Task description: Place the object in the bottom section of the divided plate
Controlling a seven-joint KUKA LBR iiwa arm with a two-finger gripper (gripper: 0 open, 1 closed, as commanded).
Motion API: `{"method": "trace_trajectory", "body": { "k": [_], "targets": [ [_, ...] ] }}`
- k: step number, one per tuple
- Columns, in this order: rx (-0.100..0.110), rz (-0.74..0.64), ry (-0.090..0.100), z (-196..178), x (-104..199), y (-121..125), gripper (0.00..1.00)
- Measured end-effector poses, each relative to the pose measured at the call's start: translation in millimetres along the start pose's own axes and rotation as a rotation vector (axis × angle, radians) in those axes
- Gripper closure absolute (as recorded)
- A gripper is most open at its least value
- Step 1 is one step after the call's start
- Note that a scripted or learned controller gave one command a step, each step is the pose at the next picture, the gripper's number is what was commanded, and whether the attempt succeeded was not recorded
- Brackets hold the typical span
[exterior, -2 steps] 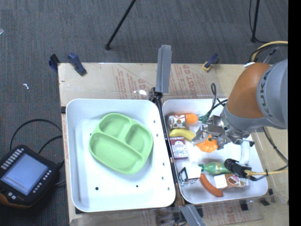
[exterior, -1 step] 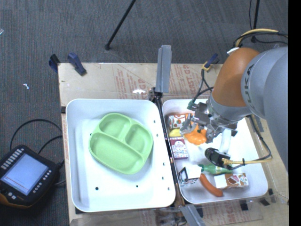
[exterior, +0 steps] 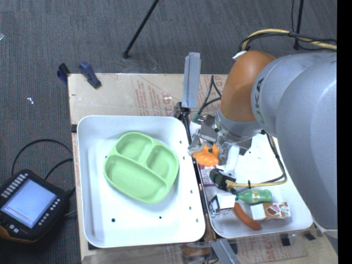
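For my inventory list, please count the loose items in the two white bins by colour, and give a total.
Green: 2, the divided plate and the bottle
Orange: 2, the round object at the claw and the long piece
Printed packets: 2, and
Total: 6

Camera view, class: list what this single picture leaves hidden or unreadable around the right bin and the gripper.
- Right bin: its upper half is covered by the arm.
- Orange object: the gripper overlaps it, so its shape and any grip are unclear.
- Small carton: print too small to read.
- Green bottle: label unreadable.
- Green divided plate: fully seen.
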State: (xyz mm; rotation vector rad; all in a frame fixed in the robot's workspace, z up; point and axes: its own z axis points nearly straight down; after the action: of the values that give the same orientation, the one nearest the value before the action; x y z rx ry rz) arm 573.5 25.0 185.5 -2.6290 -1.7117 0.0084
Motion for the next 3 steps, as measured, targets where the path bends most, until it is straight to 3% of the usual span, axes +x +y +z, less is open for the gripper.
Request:
{"method": "trace_trajectory", "body": {
  "k": [1,2,3],
  "targets": [
    [0.001,-0.154,-0.001,-3.9,59.6,-47.3,1.0],
    [-0.001,-0.03,-0.001,-35.0,34.7,-49.7,1.0],
    [0.002,-0.115,-0.003,-8.8,64.5,-93.2,1.0]
  ]
}}
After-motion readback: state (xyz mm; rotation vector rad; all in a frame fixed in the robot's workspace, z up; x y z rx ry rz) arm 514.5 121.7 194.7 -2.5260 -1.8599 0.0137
